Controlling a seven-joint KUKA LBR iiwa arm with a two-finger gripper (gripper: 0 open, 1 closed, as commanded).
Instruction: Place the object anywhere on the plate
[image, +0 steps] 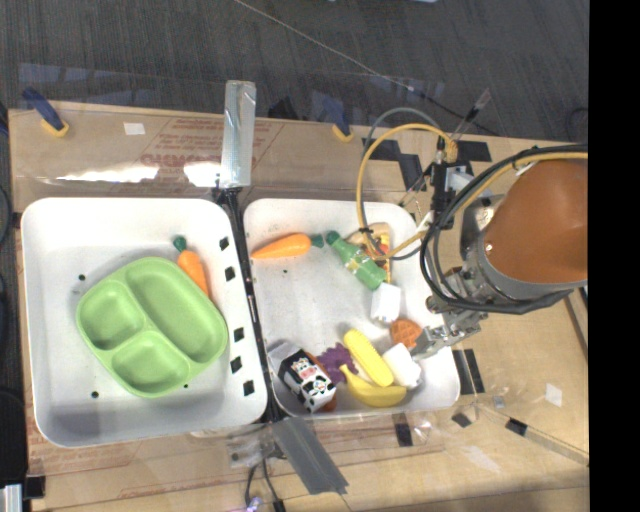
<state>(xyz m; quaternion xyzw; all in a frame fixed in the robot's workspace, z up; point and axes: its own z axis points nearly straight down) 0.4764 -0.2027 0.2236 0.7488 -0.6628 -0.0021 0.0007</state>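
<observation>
Green three-compartment plastic plate (150, 325) sits in the left white bin (50, 400), while the end effector (432, 338), grip state unclear, hovers over crowded toys where a grasp may snag the yellow banana (372, 372).

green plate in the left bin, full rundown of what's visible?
The green plate is a light green, rounded divided dish that looks like matte plastic, with three compartments: two larger ones toward the top and right, one smaller at the lower left. It lies flat, right way up and turned at a diagonal on the floor of the left bin. No item lies in its compartments. A carrot lies against its upper right rim, seemingly touching it.
</observation>
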